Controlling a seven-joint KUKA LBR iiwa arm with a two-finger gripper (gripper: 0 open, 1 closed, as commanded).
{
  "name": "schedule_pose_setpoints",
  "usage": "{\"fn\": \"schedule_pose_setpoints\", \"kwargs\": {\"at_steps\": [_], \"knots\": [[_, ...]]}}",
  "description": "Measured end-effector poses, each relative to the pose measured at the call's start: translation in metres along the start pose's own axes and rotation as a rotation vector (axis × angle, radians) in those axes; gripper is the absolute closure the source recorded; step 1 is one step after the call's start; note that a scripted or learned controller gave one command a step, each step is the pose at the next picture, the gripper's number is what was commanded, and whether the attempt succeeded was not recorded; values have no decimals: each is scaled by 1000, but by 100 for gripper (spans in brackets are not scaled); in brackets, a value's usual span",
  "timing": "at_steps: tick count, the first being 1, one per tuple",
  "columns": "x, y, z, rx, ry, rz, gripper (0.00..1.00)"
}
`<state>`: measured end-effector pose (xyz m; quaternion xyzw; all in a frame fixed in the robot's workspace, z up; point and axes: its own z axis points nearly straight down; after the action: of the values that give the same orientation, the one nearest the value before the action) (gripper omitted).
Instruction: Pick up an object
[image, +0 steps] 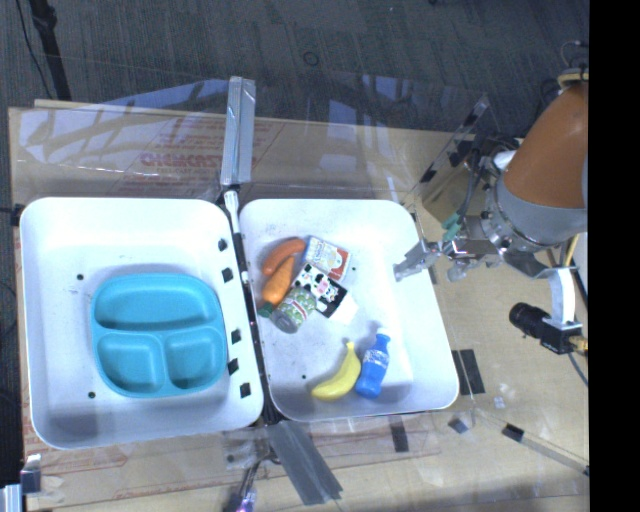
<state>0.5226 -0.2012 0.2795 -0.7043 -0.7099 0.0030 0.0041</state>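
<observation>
Hovered at the right bin's 3 o'clock rim with pincer, released or clenched impossible to tell, and could have bumped that rim or slipped off the huddled carrot.

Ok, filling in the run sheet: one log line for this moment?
gripper: at right bin edge, nothing held | banana, blue bottle, carrot: in bin | pick: not done

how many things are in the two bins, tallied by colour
orange: 1, the carrot
yellow: 1, the banana
blue: 2, the small bottle and the divided tray
mixed print: 2, the can and the carton
total: 6
</observation>
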Motion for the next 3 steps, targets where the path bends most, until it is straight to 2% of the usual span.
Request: {"fn": "schedule_pose_setpoints", "kwargs": {"at_steps": [1, 2, 3], "knots": [[-9, -4, 116, 1, 2, -81, 0], [-9, -39, 185, -17, -2, -149, 0], [-8, -37, 178, -14, 1, -157, 100]]}}
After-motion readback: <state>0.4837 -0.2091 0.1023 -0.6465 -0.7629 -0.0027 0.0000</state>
